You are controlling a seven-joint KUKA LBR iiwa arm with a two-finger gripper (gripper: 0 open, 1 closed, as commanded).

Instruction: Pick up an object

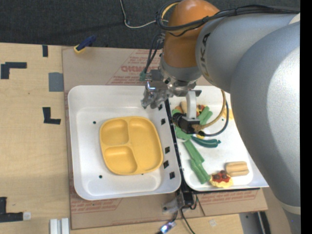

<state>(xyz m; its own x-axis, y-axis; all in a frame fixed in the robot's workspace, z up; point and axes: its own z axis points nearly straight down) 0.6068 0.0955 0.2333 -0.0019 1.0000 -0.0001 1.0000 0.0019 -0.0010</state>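
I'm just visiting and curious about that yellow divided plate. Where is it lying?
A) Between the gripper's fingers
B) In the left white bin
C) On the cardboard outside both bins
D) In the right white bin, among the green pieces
B: the yellow divided plate lies flat on the floor of the left white bin, alone there.

even, diffuse overhead lighting; overall exposure moderate, colours natural. the left bin (78,130) renders bright white without clipped glare, its walls casting only faint, soft shadows inward. the yellow divided plate (130,145) throws a thin soft shadow on its near right side. a broad, dull highlight lies along the grey arm (263,82) at right, and a softer sheen on the orange band (187,18). the arm, closest to the lens, appears large and slightly soft; bin contents are reasonably sharp. the far dark backdrop (58,9) holds little detail. fine image grain throughout.
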